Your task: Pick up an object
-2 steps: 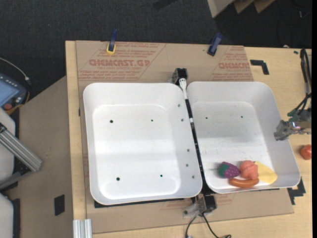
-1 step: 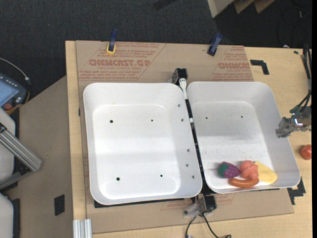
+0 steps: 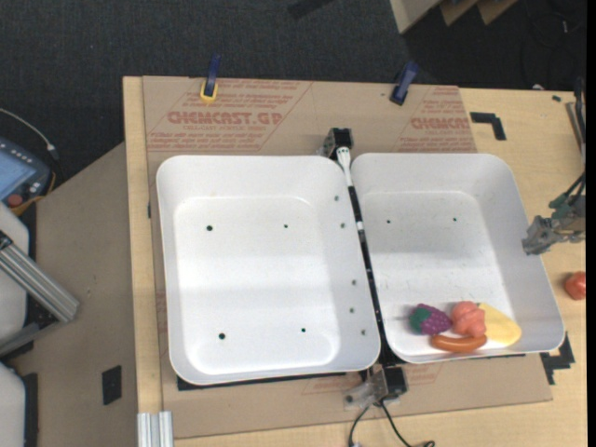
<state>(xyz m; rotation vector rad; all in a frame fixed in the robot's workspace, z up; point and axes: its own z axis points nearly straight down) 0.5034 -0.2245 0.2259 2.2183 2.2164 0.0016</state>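
Observation:
Several toy foods lie together in the front corner of the right bin (image 3: 447, 203): a purple bunch of grapes (image 3: 430, 319), a red-orange piece (image 3: 469, 317), a yellow piece (image 3: 503, 329) and an orange sausage-shaped piece (image 3: 458, 343). My gripper (image 3: 547, 234) is small and grey at the right bin's right rim. It is up and to the right of the toys, well apart from them. Nothing shows held in it.
The left bin (image 3: 261, 268) lies beside the right one, with a black divider strip (image 3: 358, 240) between them. Both rest on a cardboard sheet (image 3: 279, 110) held by clamps (image 3: 210, 87) at the back. A small orange patch (image 3: 575, 285) sits at the right edge.

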